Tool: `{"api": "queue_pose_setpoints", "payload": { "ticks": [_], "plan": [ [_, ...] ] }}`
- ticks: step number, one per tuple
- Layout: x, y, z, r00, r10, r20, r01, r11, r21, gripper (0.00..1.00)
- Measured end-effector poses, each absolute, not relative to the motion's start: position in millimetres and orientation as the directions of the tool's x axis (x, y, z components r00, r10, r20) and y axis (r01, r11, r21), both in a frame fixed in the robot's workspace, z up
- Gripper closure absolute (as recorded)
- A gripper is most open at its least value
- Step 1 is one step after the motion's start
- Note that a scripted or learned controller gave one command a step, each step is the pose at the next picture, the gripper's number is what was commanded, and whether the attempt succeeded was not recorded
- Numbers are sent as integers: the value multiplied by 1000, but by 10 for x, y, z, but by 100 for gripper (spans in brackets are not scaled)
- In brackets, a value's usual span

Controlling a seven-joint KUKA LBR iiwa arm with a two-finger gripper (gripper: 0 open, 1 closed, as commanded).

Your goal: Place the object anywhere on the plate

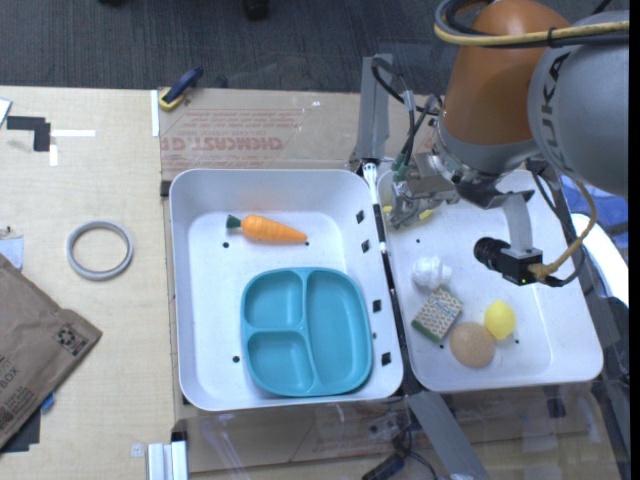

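1. Gripper (408, 200) hangs at the right bin's (570, 368) upper left corner; whether it is spread or pressed together cannot be told.
2. Candidate objects lie near: white lump (429, 271), sponge (438, 314), lemon (499, 319), brown ball (471, 345).
3. Teal plate (306, 330) sits in the left bin (195, 268), carrot (272, 230) beside it.
4. Advice: centre over one object, descend clear of neighbours

Divided turquoise plastic plate (305, 330) and orange toy carrot (270, 229)
Plate flat, left bin's near half; carrot lies sideways just beyond it.
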State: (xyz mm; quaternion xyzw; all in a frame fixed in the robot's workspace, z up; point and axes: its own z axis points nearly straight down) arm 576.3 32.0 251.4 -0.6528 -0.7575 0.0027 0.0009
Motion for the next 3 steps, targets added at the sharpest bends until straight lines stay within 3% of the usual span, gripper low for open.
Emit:
{"api": "queue_pose_setpoints", "payload": {
  "ticks": [1, 2, 3],
  "plan": [
    [5182, -364, 2538, -336, 942, 0, 942, 336, -2, 100],
    [5078, -386, 2889, -495, 869, -2, 869, 495, 1, 100],
    [4782, -590, 2384, -690, 724, 0, 724, 690, -1, 100]
  ]
}}
